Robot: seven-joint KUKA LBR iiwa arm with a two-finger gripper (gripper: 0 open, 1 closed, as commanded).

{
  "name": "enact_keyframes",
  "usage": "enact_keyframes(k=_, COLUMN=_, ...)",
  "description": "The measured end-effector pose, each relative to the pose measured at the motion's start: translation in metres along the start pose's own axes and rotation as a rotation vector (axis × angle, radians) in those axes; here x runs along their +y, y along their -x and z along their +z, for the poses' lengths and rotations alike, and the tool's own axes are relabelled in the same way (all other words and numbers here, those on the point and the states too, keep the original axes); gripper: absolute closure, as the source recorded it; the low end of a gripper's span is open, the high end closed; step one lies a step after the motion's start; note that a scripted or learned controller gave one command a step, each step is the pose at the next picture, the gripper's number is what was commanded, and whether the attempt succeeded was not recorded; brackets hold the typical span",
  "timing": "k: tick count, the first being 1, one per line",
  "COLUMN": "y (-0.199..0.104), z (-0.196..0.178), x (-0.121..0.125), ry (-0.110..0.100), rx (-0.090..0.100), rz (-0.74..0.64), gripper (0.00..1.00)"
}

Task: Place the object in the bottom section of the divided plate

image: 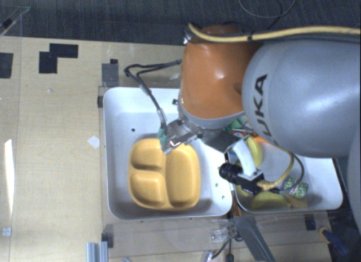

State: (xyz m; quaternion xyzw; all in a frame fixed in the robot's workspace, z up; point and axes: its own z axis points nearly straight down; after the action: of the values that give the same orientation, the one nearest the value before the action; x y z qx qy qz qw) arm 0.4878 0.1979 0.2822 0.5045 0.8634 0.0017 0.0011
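Item: yellow divided plate [164, 173], flat in the left bin [115, 142], placed there so you can drop into its sections from above. Item: arm [271, 86], reaching from the right, its bulk covering the bins' shared edge. Item: jaws [169, 138], low at the plate's top rim; you cannot tell their state, nor whether they carry the object. Item: right bin [333, 196], holding a banana [269, 200] and other small goods, likely your supply.
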Motion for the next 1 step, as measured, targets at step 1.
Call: enact_keyframes(k=1, y=0.043, z=-0.001, x=0.0178, ry=0.0, rx=0.0, rz=0.075, gripper=1.0)
